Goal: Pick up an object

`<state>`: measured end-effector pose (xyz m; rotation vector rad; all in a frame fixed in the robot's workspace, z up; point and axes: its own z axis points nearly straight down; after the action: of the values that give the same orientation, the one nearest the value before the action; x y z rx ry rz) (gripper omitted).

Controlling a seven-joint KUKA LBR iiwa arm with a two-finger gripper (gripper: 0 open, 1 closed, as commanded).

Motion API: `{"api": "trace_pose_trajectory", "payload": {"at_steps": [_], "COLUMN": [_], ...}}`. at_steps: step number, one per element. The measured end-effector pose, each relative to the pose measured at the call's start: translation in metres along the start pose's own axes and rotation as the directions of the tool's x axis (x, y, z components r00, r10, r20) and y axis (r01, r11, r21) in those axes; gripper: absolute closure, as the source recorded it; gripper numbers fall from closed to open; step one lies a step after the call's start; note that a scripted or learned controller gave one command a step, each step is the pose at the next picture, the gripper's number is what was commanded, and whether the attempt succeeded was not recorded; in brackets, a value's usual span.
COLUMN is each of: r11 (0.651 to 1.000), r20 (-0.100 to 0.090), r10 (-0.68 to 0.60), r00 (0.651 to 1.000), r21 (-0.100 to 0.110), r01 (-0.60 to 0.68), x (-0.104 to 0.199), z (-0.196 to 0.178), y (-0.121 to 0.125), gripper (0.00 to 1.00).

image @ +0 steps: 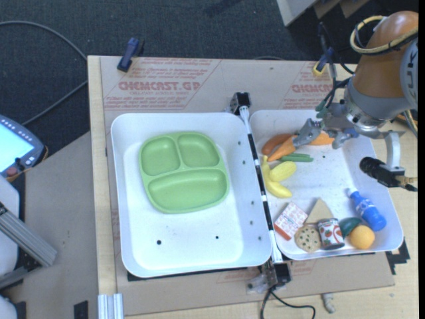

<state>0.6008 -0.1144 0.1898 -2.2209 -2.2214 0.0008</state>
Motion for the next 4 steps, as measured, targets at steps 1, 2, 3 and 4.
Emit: {"api": "trace_pose_trajectory", "payload": {"at_steps": [1, 2, 3, 4], "r11": [1.000, 1.000, 1.000, 1.000], "r20": [0.001, 0.002, 0.010, 0.012], "r10": [0.001, 0.000, 0.001, -0.001], "r00": [1.000, 1.000, 1.000, 1.000], "r21": [0.001, -0.004, -0.016, -0.026], "r01": [-0.001, 0.000, -0.001, 0.002], "x": [-0.065, -0.093, -0.045, -0.044], "z": [0.106, 0.071, 0.095, 0.084], "y": [0.038, 0.066, 0.070, 0.073], "gripper": [0.00, 0.00, 0.00, 1.00]}}
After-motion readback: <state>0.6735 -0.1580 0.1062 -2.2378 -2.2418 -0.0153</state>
